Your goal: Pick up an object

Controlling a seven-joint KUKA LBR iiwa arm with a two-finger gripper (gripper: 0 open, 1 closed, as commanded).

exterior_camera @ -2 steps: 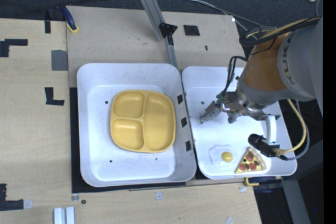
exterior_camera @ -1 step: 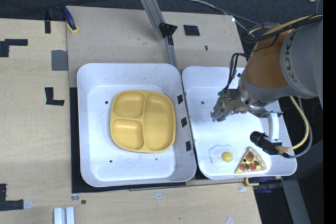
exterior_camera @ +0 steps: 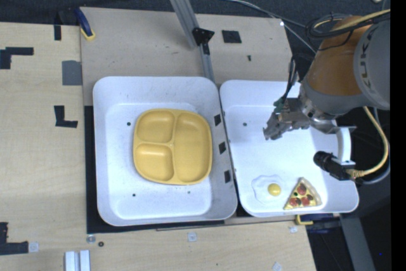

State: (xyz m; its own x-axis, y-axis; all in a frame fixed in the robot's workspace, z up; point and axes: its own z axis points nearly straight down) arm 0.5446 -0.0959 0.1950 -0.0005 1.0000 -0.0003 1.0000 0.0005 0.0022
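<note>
A yellow divided plate point(exterior_camera: 172, 146) with three compartments lay flat in the middle of the left bin point(exterior_camera: 108, 136). In the right bin point(exterior_camera: 244, 98), near its front edge, a toy fried egg point(exterior_camera: 269, 188) with a white rim and yellow yolk lay flat just beside a toy pizza slice point(exterior_camera: 302, 194), a tan wedge dotted with red toppings.

Two bins sit side by side on the bench point(exterior_camera: 38, 136); the left bin point(exterior_camera: 108, 136) holds a divided plate point(exterior_camera: 172, 146) near its middle; in the right bin point(exterior_camera: 244, 105), a toy fried egg point(exterior_camera: 268, 188) lies at the near edge, a toy pizza slice point(exterior_camera: 302, 195) just right of it; the gripper point(exterior_camera: 274, 128) hangs above the egg, farther back.
</note>
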